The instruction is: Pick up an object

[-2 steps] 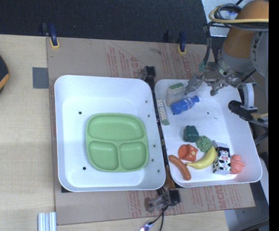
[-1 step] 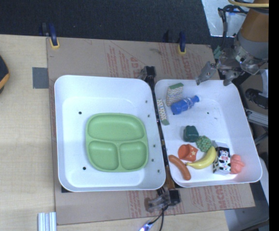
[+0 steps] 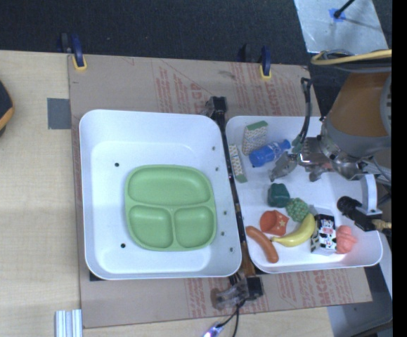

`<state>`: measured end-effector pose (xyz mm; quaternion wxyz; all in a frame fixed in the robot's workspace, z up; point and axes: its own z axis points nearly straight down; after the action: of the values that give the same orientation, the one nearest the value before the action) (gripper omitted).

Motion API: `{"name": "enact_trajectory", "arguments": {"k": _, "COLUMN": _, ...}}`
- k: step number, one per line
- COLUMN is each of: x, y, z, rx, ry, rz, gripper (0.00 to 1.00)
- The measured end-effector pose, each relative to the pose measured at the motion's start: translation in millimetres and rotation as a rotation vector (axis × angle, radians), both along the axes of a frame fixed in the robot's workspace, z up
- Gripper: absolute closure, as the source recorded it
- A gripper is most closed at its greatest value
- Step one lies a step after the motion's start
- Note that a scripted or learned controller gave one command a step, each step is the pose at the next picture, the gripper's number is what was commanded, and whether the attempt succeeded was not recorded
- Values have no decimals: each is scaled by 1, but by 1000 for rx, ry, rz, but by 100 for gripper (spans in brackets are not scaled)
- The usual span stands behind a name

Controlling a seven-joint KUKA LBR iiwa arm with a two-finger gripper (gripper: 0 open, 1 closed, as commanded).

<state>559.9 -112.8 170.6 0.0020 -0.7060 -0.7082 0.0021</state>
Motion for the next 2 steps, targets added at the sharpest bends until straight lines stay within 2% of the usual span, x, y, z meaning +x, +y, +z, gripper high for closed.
{"name": "enact_trajectory", "arguments": {"k": 1, "x": -54, "y": 12, "z": -76, "rx": 0, "ry": -7, "rz": 2, "gripper": 0}}
{"name": "enact_trajectory", "arguments": {"k": 2, "x": -4, "y": 16, "z": -77, "rx": -1, "ry": -6, "rz": 1, "gripper": 0}}
